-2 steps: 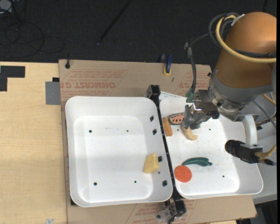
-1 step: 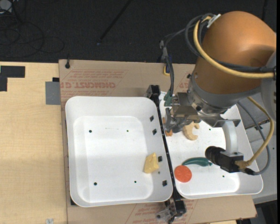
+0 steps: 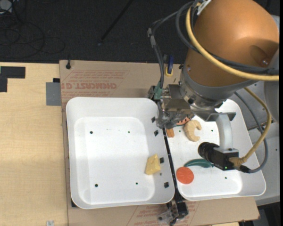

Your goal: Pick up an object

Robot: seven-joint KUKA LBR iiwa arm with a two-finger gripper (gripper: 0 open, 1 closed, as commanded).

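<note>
The arm (image 3: 226, 51) reached in from the right and its bulk hung over the upper part of the right bin (image 3: 226, 186). The gripper (image 3: 166, 119) sat low over the seam where the two bins met, near their far ends. Its working end was dark and crowded by the wrist hardware, so whether it was open or closed, or had hold of anything, could not be told.

A small orange piece (image 3: 171, 132) lay just beside the gripper, inside the right bin against its left wall. A tan croissant-shaped piece (image 3: 192, 130) lay near it, further into the same bin. An orange disc (image 3: 184, 175) rested toward the bin's near left corner, with a teal curved piece (image 3: 194, 163) just above it.

The left bin (image 3: 108, 149) held a pale yellow lump (image 3: 153, 165) close to its right wall. Both bins stood on a cardboard sheet (image 3: 111, 81) with red printing, laid on the pale wooden bench (image 3: 23, 140).
</note>
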